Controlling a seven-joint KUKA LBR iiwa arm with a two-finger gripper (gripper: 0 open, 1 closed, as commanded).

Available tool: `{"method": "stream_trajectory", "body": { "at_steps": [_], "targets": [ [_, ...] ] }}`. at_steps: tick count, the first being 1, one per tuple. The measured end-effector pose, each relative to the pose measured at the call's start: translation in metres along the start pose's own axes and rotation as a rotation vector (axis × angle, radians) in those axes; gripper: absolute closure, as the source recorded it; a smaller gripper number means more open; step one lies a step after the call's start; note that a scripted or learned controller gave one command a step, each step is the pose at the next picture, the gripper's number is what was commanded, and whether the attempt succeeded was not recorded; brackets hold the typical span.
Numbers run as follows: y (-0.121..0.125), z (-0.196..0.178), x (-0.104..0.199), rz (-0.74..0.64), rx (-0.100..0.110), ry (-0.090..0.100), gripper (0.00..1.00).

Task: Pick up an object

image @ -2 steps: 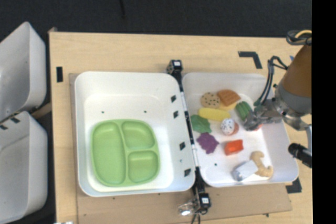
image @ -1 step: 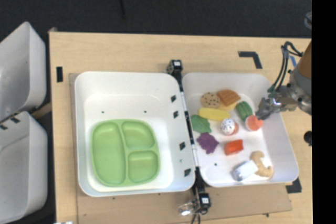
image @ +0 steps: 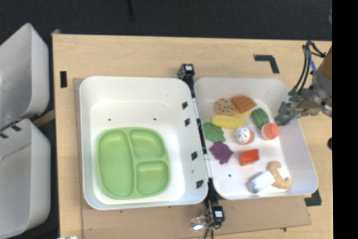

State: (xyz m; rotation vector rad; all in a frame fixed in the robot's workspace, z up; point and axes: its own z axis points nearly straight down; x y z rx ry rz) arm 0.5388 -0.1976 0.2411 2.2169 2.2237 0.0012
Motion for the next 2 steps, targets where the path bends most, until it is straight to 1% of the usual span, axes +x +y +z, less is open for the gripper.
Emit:
{"method": "stream_trajectory", "body": {
  "at_steps": [1,2],
  "targets": [
    [-0.021,-0.007,0.052,-0.002,0.000,0.001,1.00],
    [-0.035,-0.001,0.112,-0.003,0.002,0.001,1.00]
  ]
}}
